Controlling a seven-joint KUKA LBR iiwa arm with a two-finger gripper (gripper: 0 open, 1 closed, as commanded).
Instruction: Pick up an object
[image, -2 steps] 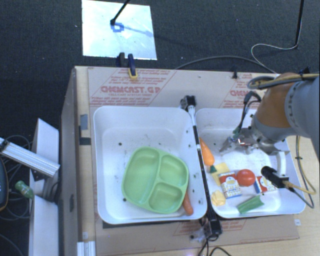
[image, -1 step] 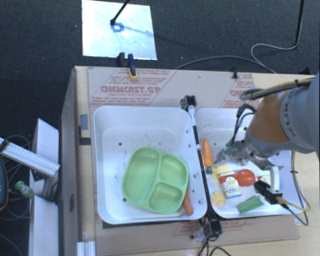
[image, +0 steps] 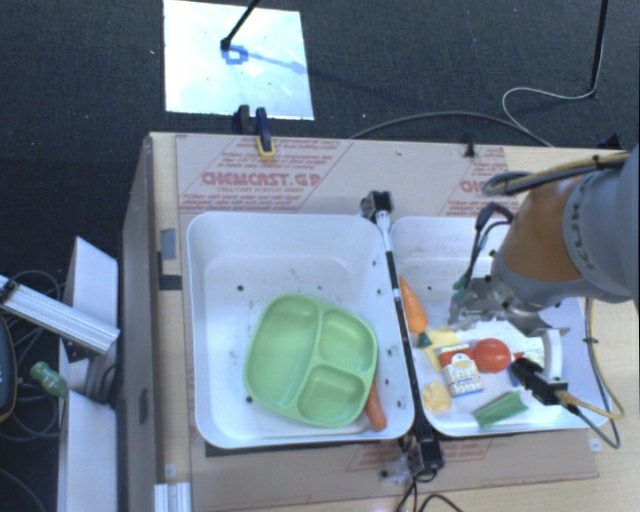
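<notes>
My gripper (image: 466, 312) hangs low over the middle of the right bin (image: 440, 250), reaching in from the right under the grey and orange arm. Just below it lie a red tomato (image: 491, 353) and a red and white can (image: 460, 373). To its left an orange carrot (image: 413, 308) rests against the bin's left wall. A yellow wedge (image: 436, 397) and a green piece (image: 499, 408) sit near the front edge. A small yellow and green bit (image: 434, 340) lies beside the can. Nothing shows between the gripper and these objects.
The left bin (image: 230, 260) holds a green divided plate (image: 312, 358) and an orange sausage-like piece (image: 375, 410) in its front right corner. A black-tipped rod (image: 385, 240) runs along the divide between the bins.
</notes>
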